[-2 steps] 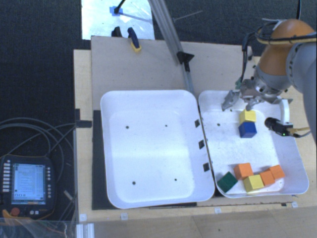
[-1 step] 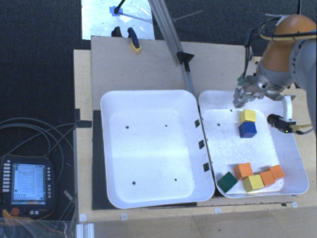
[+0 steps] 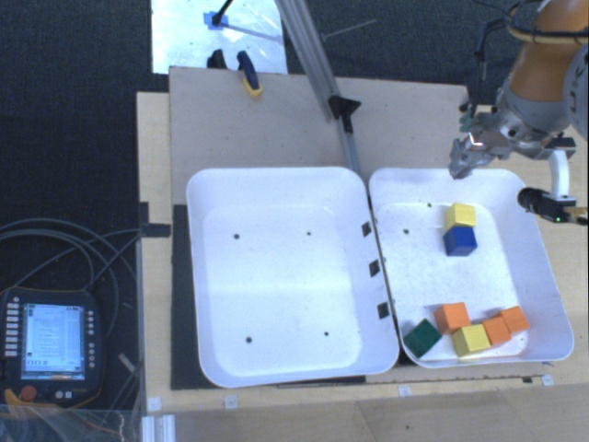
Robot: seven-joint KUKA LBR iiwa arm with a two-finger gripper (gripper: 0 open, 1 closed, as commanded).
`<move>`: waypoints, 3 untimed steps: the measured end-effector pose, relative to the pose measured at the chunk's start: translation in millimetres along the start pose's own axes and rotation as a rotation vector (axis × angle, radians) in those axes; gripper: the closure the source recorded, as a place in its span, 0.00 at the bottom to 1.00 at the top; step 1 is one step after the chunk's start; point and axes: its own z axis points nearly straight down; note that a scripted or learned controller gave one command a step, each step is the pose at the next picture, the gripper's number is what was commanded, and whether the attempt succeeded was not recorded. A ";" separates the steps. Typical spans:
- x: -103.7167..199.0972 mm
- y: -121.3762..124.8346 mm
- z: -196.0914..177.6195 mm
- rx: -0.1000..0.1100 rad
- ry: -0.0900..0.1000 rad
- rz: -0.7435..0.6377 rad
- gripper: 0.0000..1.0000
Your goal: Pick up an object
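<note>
white plastic, two shallow bins side by side on the bench: the left bin and the right bin, which holds all the blocks. near the middle of the right bin's far half a yellow cube sits touching a blue cube just in front of it. along the near edge lies a cluster: a dark green cube at the near-left corner, an orange cube beside it, a second yellow cube touching that one, then two more orange cubes toward the right wall. the gripper hangs above the far rim of the right bin, up and slightly left of the yellow-and-blue pair, apart from every block; nothing shows in its grasp, and whether it is spread or closed cannot be told. a teach pendant rests at the lower left with cables looping above it
</note>
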 end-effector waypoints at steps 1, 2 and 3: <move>0.0 0.6 19.1 0.008 0.000 0.000 1.00; 56.2 2.3 -1.3 0.005 0.003 -0.006 1.00; 103.7 5.4 -0.4 0.007 0.003 -0.005 1.00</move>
